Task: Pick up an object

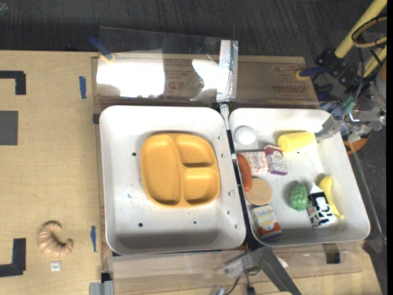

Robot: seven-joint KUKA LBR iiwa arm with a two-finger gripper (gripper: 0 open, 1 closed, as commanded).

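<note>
At the near edge of the right-hand shallow white bin (353, 192) lie a small printed carton (268, 220) and a black-and-white box (322, 209); farther back sits a yellow block (296, 141). Beyond, at the bin's far right corner, hangs the gripper (326, 131), its state impossible to tell.

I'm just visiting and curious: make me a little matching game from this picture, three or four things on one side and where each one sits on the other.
Things:
1. yellow divided tray
2. croissant
3. green toy
4. white ball

Places:
A. bench, outside both bins
B. right bin, far left corner
C. left bin
D. right bin, near the middle

Pairs: 1-C, 2-A, 3-D, 4-B
</note>
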